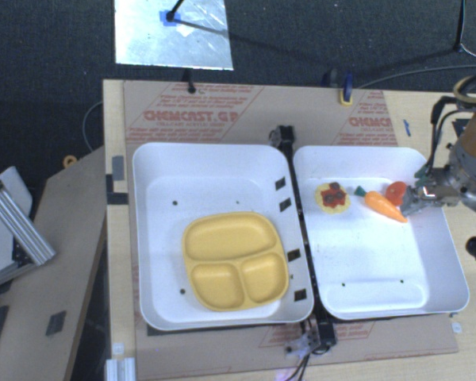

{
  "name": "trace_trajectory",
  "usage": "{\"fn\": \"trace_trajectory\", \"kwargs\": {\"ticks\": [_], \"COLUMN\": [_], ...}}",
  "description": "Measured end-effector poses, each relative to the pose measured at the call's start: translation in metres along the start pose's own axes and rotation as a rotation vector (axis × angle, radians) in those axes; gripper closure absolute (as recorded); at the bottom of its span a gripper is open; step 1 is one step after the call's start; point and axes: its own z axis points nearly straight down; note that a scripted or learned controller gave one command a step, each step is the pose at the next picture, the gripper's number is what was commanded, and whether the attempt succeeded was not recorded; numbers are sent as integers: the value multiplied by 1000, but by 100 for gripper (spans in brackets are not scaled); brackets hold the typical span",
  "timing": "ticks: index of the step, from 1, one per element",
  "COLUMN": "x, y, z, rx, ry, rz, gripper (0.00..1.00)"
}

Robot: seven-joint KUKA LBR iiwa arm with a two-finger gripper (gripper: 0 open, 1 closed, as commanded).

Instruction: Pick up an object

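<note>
We see the arm (470, 153) at the frame's right edge, its wrist grey and rounded, a pale ring on top, dark cables looping beside it, a silvery metal pincer (416, 193) with blocky parts.

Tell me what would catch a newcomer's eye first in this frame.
The big yellow three-compartment plastic tray sitting in the left white bin stands out most. In the right white bin, a small cluster draws the eye: an orange toy carrot, a red toy tomato and a small yellow-and-red toy pizza, with the gripper beside them.
</note>
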Motion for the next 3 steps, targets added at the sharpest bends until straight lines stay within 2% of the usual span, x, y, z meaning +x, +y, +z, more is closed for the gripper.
{"fn": "trace_trajectory", "kwargs": {"ticks": [1,3], "x": [59,158], "y": [-2,1], "z": [-10,-24], "rx": [1,1], "ry": [2,3], "rz": [-6,-6], "gripper": [100,100]}}
